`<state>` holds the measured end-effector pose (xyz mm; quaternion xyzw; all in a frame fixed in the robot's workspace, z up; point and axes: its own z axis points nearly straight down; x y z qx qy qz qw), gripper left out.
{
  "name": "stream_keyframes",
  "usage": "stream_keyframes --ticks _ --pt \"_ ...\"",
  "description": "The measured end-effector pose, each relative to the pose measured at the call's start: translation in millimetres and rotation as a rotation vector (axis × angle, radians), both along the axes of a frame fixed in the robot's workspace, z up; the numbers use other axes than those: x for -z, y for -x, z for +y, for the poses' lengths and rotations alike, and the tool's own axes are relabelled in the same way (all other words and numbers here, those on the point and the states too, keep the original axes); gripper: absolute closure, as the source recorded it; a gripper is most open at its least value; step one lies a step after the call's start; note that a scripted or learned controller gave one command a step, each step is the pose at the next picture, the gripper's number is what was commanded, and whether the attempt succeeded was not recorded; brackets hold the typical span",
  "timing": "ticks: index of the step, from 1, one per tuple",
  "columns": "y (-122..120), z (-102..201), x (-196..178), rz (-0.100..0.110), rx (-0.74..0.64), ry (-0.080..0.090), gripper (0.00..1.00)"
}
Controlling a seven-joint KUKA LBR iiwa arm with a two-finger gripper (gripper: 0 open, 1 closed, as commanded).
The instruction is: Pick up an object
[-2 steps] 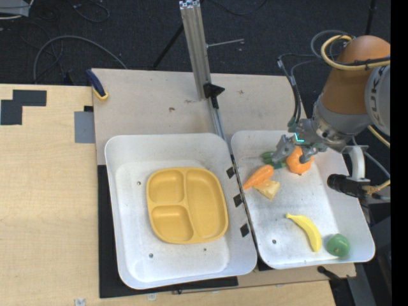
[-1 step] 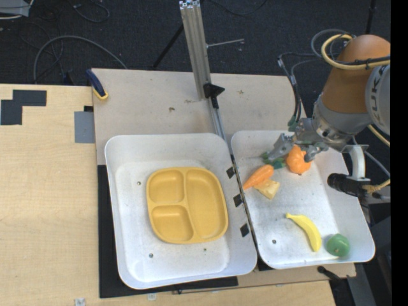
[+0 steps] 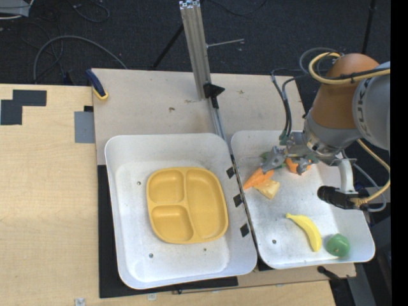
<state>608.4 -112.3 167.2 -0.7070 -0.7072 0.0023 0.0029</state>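
- Orange carrot-shaped piece (image 3: pixel 257 179), tapered, with a green tip pointing up and right, lying at a slant in the upper left part of the right bin (image 3: pixel 357 250), close to the bin's left wall.
- Touching it on the lower right: a pale yellow wedge (image 3: pixel 269 189), blunt and pale, perhaps a bread or cheese toy; cannot tell which.
- Further up and right, a small orange block (image 3: pixel 297 165) partly hidden under the wrist hardware.
- Lower in the same bin: a yellow banana (image 3: pixel 306 229), curved, lying on a diagonal, and just beside its lower end a green round fruit (image 3: pixel 337 245) near the bin's bottom right corner.
- Gripper (image 3: pixel 274 160) low over the upper left part of the right bin, grey fingers reaching left toward the carrot's green tip.
- Jaws: too small and cluttered to judge whether apart or together; cannot tell. Contact with the carrot's tip likewise unclear; nothing visibly lifted off the bin floor.
- Grey arm with orange band (image 3: pixel 341 101) coming in from the right, cables looping around it.
- Left bin (image 3: pixel 127 260) bearing a yellow divided plate (image 3: pixel 187 204) with three compartments, set near its middle, well apart from the gripper.
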Motion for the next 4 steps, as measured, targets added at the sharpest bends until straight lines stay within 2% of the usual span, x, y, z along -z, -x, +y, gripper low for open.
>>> stream_keyframes --ticks 1,2,3,4 --pt "2 4 44 0.0 0.001 0.0 0.0" --pt "0 5 79 -0.01 0.001 0.002 0.0" --pt "0 4 66 -0.011 0.005 0.002 1.0" --pt "0 10 6 -0.008 -0.001 0.001 1.0"
